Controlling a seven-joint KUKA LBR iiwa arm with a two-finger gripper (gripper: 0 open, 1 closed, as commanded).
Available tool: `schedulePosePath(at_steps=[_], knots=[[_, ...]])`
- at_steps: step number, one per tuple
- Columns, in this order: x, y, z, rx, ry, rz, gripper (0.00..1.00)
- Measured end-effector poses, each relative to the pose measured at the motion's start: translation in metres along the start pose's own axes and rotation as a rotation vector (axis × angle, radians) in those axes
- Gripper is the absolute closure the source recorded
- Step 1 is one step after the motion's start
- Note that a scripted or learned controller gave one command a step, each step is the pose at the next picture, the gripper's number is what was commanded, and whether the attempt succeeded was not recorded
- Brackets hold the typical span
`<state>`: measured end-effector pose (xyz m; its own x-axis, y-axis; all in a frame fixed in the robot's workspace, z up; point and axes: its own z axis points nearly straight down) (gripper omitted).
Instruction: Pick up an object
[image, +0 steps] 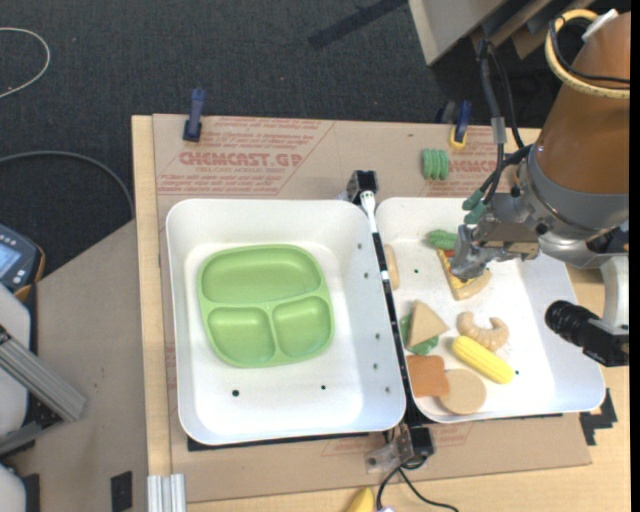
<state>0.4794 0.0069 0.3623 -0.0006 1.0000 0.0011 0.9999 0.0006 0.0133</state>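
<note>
Reaching in from the right, my gripper (467, 268) was low over the far part of the right bin (560, 372), its tip down at a yellow-and-red wedge of toy food (470, 287); whether anything was actually clamped there I could not tell.

Going left to right: the left bin (185, 330) held a green divided tray (265, 303), lying flat near its middle with the long compartment on the far side and two smaller ones on the near side. Between the two bins ran a black clamp strip (375, 245).

In the right bin, a tan wedge (424, 325) lay near the left wall, an orange square slice (428, 376) nearer still, and a round tan piece (463, 391) touching it. Just right of these lay a yellow corn cob (483, 359), with a pale curled piece (483, 328) just beyond it. A green leafy piece (441, 239) sat far of my gripper. Outside the bins, on the board, stood a small green ribbed object (434, 164).
</note>
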Motion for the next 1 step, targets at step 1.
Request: schedulePosePath(at_steps=[1], knots=[[0.0330, -0.0010, 0.0410, 0.019, 0.000, -0.003, 1.00]])
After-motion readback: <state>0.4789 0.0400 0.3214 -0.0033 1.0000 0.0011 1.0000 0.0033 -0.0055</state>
